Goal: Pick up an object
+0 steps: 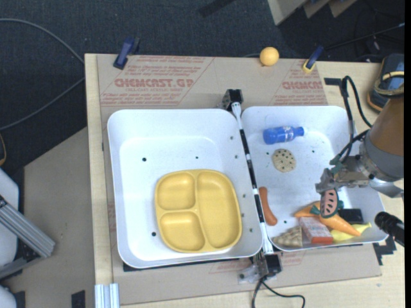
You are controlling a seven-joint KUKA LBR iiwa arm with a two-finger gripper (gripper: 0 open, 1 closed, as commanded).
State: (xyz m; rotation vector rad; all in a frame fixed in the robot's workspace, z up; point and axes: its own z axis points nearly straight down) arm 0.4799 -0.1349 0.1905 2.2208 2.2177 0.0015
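1. Your gripper [329,196] sat low in the right bin [308,115], near its right wall, w/ a watermelon slice [329,201] pinched between the fingers.
2. Slice hung just above the pile at the bin's front right: carrot [339,223], pink block [316,231], yellow piece [361,227].
3. Blue bottle [281,134] and cookie [283,160] lay further back, well apart from the gripper.
4. Sausage [266,208] lay by the divider.
5. Left bin [128,140] held a yellow divided tray [198,209].

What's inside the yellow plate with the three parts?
Nothing: all three sections of the yellow plate look bare. It sits in the left bin. What is beneath the plate is covered.
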